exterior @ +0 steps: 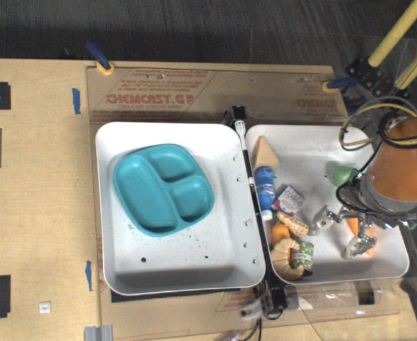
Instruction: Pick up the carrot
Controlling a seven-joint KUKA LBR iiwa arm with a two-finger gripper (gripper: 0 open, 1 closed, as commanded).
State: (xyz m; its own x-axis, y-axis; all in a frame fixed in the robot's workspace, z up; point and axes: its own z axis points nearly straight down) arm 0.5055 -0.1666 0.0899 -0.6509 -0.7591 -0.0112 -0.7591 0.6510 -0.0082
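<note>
In the right bin (300, 144), the carrot shows as a green leafy top (343, 175) beside the wrist and an orange bit (353, 226) lower down; the arm covers the part between them. My gripper (343, 231) is low over the bin's right half. Its silver fingers (327, 217) stand apart, one on each side of the orange bit. I cannot tell whether they touch it. The orange band of the arm (403, 169) hangs just above.
A teal divided plate (164, 187) lies in the left bin (116, 261). Along the right bin's left side lie a tan wedge (265, 151), a blue bottle (265, 187), a small packet (290, 199), an orange-yellow toy (286, 229), a bread-like piece (285, 254) and a green can (305, 254).
</note>
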